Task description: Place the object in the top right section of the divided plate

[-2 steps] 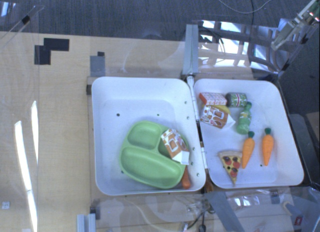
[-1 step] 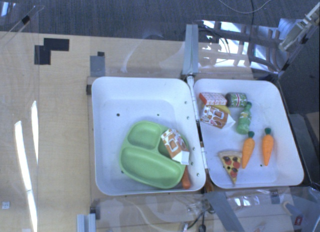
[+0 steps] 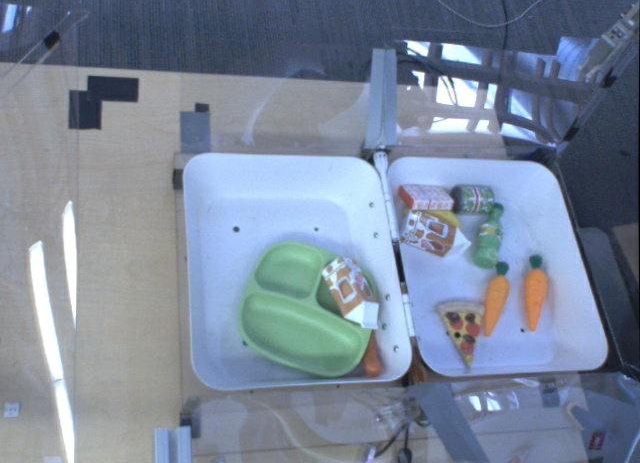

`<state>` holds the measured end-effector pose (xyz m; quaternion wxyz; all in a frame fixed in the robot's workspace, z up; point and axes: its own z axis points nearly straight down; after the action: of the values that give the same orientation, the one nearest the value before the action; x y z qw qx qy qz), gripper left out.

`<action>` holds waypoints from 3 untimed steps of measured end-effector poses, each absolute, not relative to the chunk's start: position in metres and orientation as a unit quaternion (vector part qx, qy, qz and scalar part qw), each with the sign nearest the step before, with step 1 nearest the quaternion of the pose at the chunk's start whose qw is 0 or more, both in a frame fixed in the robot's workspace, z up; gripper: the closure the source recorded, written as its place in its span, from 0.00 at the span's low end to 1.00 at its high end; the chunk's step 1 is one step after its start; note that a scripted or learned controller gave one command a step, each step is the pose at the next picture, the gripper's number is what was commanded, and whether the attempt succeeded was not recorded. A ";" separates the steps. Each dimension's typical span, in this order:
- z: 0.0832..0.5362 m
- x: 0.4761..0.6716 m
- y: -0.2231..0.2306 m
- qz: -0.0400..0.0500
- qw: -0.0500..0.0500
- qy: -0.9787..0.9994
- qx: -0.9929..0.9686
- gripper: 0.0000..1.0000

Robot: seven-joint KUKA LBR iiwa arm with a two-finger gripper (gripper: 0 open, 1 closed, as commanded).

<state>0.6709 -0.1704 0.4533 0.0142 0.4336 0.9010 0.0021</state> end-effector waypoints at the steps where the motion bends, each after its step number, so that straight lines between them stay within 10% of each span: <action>1: 0.394 0.628 -0.165 0.001 0.003 0.897 0.443 1.00; 2: 0.396 0.628 -0.165 0.001 0.005 0.897 0.443 0.00; 3: 0.249 0.595 -0.186 0.001 0.003 0.877 0.481 0.00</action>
<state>0.5951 -0.1856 0.2492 0.0025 0.4812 0.8766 0.0005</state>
